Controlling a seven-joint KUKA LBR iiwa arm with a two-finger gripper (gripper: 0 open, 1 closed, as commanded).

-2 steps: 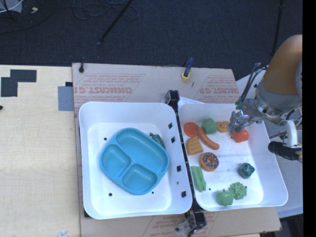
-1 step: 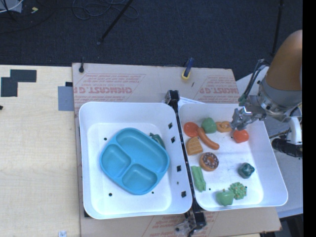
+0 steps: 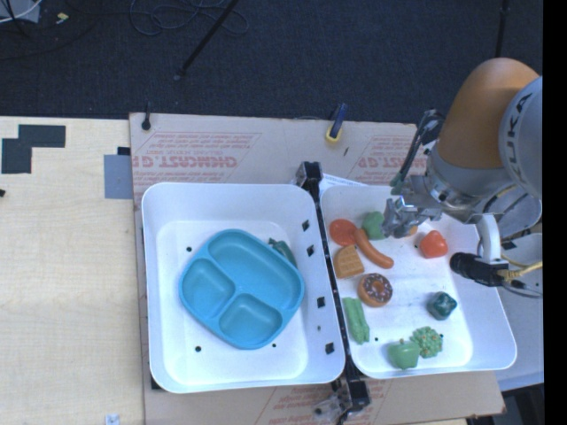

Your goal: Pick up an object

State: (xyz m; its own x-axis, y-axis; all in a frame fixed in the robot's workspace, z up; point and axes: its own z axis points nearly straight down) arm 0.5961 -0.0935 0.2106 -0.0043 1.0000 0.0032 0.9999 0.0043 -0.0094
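Hung low over the upper part of the right bin (image 3: 496, 348), gripper (image 3: 398, 219) at the end of the grey arm (image 3: 483, 140) reaching in from 3 o'clock. Impossible to tell whether open or closed, nor whether anything was gripped. Just at its 9 o'clock, a small green piece (image 3: 372, 226), touching or nearly so. Further toward 9 o'clock, a red tomato (image 3: 343, 231); at 7 o'clock, an orange carrot (image 3: 376, 251) and a waffle-like piece (image 3: 348, 261). At 4 o'clock, a red pepper (image 3: 433, 244). Toward 6 o'clock, a donut (image 3: 376, 289), then a green pod (image 3: 356, 320), a green pepper (image 3: 403, 354), a broccoli floret (image 3: 428, 340) and a dark green lump (image 3: 441, 305). In the left bin (image 3: 168, 366), well apart at 8 o'clock, a blue divided plate (image 3: 241, 288). Both bins on the table (image 3: 62, 282).
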